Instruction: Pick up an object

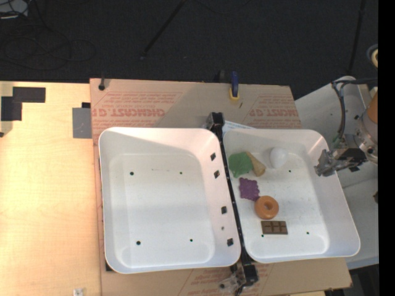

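The gripper (325,165) hangs over the right rim of the right bin (333,242), nothing visibly between its fingers, though whether they are spread or pressed together cannot be told. Open floor lies between it and the objects clustered by the bin's left wall: a green block (240,163), white ball (278,158), purple piece (249,189), orange ring (267,207) and brown bar (274,228). The left bin (108,165) sits alongside.

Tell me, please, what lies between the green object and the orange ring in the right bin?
The purple piece lies between the green object and the orange ring, in the camera view.
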`<state>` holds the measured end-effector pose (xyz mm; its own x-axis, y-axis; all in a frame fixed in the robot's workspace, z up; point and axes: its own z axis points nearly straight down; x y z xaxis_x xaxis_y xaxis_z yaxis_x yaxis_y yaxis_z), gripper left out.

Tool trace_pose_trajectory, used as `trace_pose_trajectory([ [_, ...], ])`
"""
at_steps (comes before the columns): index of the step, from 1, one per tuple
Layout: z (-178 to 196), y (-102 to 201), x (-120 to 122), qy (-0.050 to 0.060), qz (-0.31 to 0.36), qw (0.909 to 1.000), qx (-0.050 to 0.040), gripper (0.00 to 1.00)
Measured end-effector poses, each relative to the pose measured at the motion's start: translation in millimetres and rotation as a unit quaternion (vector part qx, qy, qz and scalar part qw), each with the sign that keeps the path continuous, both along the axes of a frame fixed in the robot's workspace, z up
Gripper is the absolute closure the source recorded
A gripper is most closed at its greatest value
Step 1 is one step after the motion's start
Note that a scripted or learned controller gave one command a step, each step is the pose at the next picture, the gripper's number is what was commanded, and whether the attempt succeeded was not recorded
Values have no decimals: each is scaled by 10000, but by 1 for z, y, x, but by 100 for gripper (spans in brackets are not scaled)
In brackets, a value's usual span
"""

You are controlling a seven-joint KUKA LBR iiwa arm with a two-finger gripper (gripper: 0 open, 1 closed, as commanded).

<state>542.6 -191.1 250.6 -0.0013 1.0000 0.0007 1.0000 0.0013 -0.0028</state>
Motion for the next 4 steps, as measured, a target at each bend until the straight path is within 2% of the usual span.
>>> trace_pose_trajectory([
  [1, 110, 46, -9, -21, 10, 10000, -5, 100],
  [2, 176, 124, -27, 1, -3, 10000, -6, 100],
  [3, 19, 93, -11, 47, -20, 10000, 1, 100],
  [4, 103, 145, -10, 4, -6, 10000, -6, 100],
])
